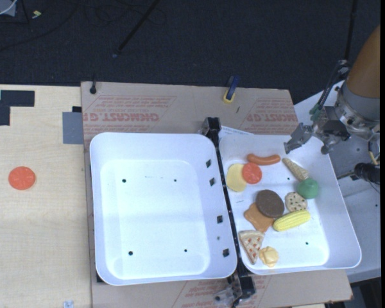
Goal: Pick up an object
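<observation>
Bins are sitting side by side on the bench. The left bin [154, 204] is showing bare white floor. The right bin [321, 249] is holding ten toy foods, one of each: sausage [264, 160], red disc [251, 173], yellow disc [235, 178], cone [295, 169], green ball [308, 188], brown patty [269, 203], cookie [296, 202], corn [291, 221], pizza slice [251, 243], orange piece [258, 218]. The gripper [311, 136] is hovering above the bin's upper right corner, fingers spread apart, gripping nothing.

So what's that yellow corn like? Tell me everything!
The corn is a small yellow toy cob, plastic-looking, with bumpy kernel rows. It lies flat in the right bin, tilted so its right end points slightly up. Its left end touches the brown disc, and the cookie sits right above it. Nothing grips it.
</observation>
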Robot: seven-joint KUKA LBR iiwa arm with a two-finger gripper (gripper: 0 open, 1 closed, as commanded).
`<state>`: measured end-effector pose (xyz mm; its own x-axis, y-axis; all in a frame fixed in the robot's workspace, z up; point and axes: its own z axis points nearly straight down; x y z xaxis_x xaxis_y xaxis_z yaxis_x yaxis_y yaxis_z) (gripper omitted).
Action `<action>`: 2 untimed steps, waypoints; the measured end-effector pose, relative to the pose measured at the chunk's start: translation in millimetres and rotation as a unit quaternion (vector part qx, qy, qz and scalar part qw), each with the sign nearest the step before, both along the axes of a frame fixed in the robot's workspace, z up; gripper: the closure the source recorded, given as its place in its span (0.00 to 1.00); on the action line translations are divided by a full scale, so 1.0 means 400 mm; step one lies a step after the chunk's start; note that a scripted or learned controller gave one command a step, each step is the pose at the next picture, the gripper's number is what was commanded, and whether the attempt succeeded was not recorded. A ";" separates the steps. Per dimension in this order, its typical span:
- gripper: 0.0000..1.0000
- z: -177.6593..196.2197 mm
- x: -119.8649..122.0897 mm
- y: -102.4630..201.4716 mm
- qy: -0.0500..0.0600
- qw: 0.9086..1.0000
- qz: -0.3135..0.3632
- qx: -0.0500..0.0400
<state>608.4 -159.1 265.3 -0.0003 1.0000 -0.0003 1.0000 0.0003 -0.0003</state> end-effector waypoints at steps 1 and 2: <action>0.00 -0.221 -0.147 0.160 0.007 1.000 0.001 0.003; 0.00 -0.457 -0.068 0.091 0.001 1.000 -0.001 0.000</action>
